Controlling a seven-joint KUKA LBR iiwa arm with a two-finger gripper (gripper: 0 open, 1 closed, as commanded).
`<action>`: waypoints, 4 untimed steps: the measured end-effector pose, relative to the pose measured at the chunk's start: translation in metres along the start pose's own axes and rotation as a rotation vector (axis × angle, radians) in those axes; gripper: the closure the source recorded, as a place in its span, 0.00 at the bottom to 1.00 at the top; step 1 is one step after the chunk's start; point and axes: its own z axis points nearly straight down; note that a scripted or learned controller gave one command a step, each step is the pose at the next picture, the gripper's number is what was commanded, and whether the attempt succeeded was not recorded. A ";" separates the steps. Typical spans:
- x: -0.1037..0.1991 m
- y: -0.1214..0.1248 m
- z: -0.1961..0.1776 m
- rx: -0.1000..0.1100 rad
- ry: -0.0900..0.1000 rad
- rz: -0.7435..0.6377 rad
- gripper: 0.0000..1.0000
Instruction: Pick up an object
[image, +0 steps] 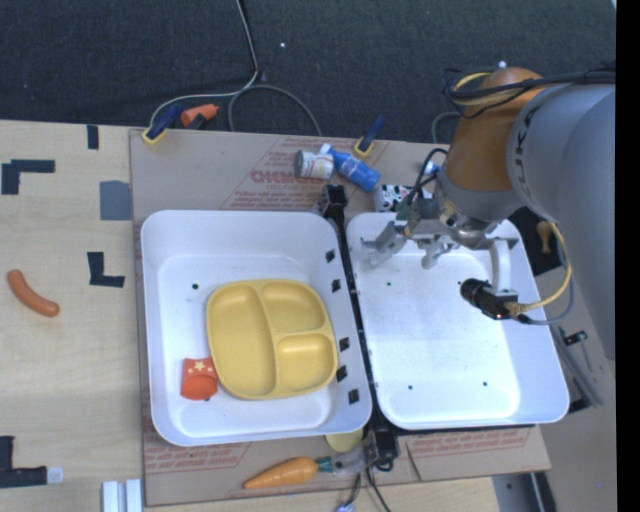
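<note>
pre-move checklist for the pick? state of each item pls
1. Targets in the left bin: yellow divided plate and small orange-red block lie there: ok.
2. Pincer over a target: it hangs above the right bin's far edge, not over either object: not ok.
3. Nothing held in the pincer: ok.
4. Pincer open or shut: cannot tell.
5. Block free to grasp: it sits against the plate's rim and near the bin wall: cannot tell.

Yellow divided plate (270, 338), lying flat in left bin (160, 300). Small orange-red block (199, 379) touching its lower-left edge.
</note>
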 end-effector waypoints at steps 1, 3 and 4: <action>-0.141 0.056 0.081 -0.003 -0.006 0.008 0.00; -0.165 -0.070 0.064 -0.003 -0.007 0.009 0.00; -0.082 0.019 0.087 -0.005 0.003 -0.009 0.00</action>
